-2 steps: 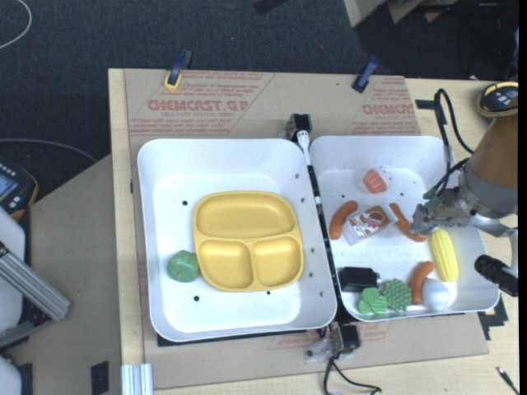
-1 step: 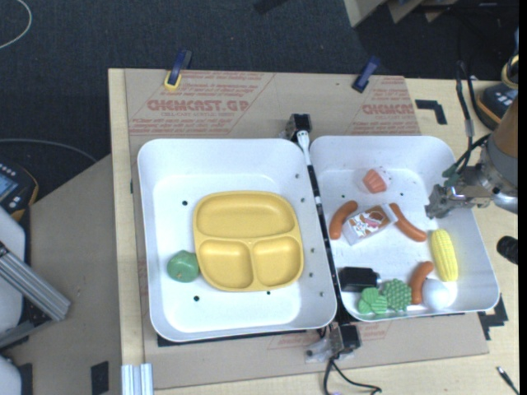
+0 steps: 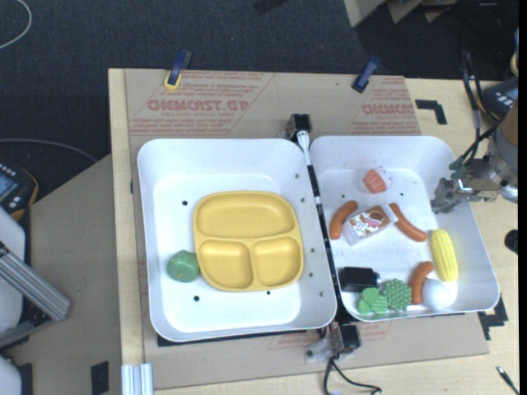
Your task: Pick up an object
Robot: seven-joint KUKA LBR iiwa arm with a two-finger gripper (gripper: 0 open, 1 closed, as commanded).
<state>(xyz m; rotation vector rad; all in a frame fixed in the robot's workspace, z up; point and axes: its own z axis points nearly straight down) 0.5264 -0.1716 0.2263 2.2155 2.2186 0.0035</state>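
The right bin [image 3: 387, 148] holds several toy foods: a salmon-coloured piece [image 3: 375, 180], an orange sausage [image 3: 342, 219], a small printed packet [image 3: 367, 225], a second sausage [image 3: 409, 223], a yellow corn cob [image 3: 445, 253], a black block [image 3: 358, 278], a green leafy bunch [image 3: 385, 298], a third sausage [image 3: 421, 280] and a white egg shape [image 3: 441, 295]. My gripper [image 3: 445, 194] hangs at that bin's right rim, just above the corn and to the right of the second sausage. Nothing shows in its grasp.
The left bin [image 3: 165, 179] carries a yellow divided plate [image 3: 247, 241] and a green ball [image 3: 184, 266] at its lower left. A black clamp [image 3: 299, 125] sits between the bins at the back. Cables run off to the right of the bench.
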